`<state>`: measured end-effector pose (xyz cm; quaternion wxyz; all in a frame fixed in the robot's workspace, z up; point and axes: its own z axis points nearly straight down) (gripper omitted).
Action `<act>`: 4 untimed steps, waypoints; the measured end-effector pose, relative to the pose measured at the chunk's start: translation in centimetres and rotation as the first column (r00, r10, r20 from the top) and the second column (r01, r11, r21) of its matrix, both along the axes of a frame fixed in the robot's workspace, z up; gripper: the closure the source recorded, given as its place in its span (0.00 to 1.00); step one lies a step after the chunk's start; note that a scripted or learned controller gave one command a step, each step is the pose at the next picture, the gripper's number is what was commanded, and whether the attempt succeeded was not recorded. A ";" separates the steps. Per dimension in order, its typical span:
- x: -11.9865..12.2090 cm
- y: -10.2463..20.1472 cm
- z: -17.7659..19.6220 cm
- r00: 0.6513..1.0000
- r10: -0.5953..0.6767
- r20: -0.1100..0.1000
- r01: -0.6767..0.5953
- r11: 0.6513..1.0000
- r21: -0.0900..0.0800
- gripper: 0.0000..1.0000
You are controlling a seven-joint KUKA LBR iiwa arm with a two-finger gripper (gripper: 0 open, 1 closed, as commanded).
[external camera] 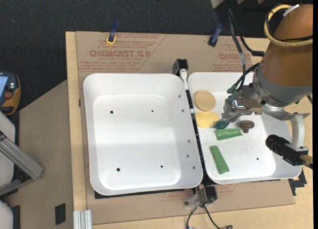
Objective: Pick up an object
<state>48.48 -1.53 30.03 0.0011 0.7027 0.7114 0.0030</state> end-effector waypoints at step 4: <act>-0.6 9.0 8.6 1.000 -0.011 -0.010 0.011 1.000 -0.003 1.00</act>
